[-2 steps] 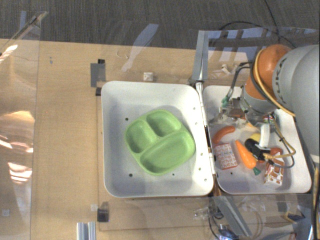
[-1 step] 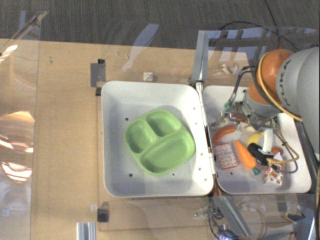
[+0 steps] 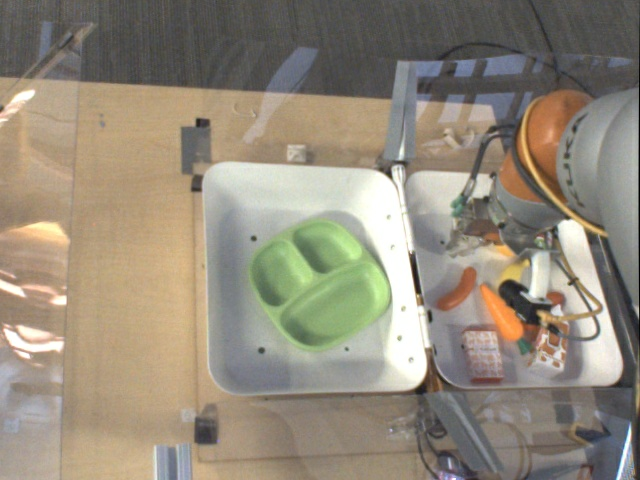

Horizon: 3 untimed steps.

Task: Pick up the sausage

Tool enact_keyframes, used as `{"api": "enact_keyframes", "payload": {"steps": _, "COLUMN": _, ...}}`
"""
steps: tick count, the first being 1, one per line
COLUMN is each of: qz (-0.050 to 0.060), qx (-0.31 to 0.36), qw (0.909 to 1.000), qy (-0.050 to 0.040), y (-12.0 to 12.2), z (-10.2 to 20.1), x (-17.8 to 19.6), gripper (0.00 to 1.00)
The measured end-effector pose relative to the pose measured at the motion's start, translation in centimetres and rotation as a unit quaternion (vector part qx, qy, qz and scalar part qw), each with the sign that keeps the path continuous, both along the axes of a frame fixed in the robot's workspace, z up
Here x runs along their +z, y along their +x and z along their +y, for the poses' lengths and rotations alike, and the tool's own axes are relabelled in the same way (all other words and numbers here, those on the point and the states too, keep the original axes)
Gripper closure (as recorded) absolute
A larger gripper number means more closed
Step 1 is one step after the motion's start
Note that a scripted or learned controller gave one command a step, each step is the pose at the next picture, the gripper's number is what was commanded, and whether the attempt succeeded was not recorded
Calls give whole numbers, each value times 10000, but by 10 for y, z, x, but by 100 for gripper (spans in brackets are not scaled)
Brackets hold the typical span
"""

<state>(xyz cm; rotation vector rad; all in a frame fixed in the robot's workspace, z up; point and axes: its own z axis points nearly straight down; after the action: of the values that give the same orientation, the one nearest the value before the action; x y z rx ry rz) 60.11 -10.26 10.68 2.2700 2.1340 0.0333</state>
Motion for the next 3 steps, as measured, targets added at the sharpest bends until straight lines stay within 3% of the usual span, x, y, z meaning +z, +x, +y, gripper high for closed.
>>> {"api": "enact_keyframes", "payload": {"steps": 1, "qz": 2, "qx": 0, "qw": 10000, "qy": 0, "y": 0, "z": 0, "x": 0, "gripper": 0}}
{"api": "enact_keyframes", "payload": {"steps": 2, "qz": 32, "qx": 208, "qw": 9998, "qy": 1, "y": -39, "z": -17, "x": -12, "gripper": 0}}
{"api": "enact_keyframes", "payload": {"steps": 3, "qz": -15, "qx": 220, "qw": 9998, "qy": -15, "y": -36, "z": -17, "x": 1, "gripper": 100}}
